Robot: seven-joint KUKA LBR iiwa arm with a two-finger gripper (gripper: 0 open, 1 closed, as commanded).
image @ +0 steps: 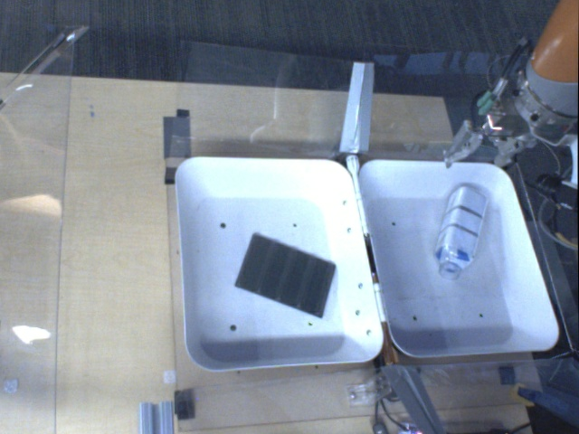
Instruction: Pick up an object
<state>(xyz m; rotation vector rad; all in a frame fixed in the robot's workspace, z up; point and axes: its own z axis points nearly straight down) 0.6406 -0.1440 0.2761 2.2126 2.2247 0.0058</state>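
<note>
White plastic bins sit side by side on the wooden surface (109, 269), and nothing has been lifted out of either one, so the picking looks not yet begun. The clear water bottle (458, 228) lies on its side in the right bin (534, 324), slanted, with its blue cap end toward the near side and its base toward the far right corner. A dark ribbed rectangular pad (286, 275) lies flat and slightly turned near the middle of the left bin (194, 242). The claw (487, 136) hangs above the far right corner of the right bin, just past its rim, near the bottle's upper end but apart from it; nothing sits between its fingers, and they appear spread, so I judge it open and empty. What is left, then, is nearly everything: choosing a thing, coming down over it, closing, and lifting. The bottle is the nearer candidate, though its round, slick body may roll or slip when pinched, and it lies close to the bin's far wall. The pad lies so flat that getting fingers under its edge could be hard. An upright grey divider post (358, 107) stands at the far side between the bins, and cables (556, 197) trail along the right, beside the arm (556, 52); neither blocks the bottle directly.
</note>
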